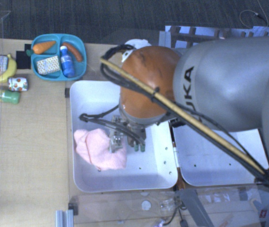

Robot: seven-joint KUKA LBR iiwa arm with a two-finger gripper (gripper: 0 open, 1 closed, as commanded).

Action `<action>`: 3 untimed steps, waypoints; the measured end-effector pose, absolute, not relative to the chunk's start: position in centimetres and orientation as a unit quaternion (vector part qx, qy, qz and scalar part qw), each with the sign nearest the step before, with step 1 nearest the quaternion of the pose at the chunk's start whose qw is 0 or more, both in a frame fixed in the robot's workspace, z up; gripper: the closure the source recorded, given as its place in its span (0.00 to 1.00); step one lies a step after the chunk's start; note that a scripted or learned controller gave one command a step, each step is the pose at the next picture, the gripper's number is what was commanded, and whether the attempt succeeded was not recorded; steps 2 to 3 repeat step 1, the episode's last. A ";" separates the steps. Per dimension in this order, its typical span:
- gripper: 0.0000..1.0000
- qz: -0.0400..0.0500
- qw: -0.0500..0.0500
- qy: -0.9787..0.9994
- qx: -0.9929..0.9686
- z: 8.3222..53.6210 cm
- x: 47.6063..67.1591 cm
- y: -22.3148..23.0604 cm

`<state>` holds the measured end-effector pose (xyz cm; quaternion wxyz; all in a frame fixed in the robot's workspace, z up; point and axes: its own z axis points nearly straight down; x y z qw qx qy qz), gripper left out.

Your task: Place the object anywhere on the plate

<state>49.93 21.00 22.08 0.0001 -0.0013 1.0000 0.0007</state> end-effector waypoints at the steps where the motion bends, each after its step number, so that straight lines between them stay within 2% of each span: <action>1: 0.00 0.001 0.000 1.000 -0.001 22.1 50.0 21.0; 3: 0.00 0.001 0.000 1.000 -0.001 22.1 50.0 21.0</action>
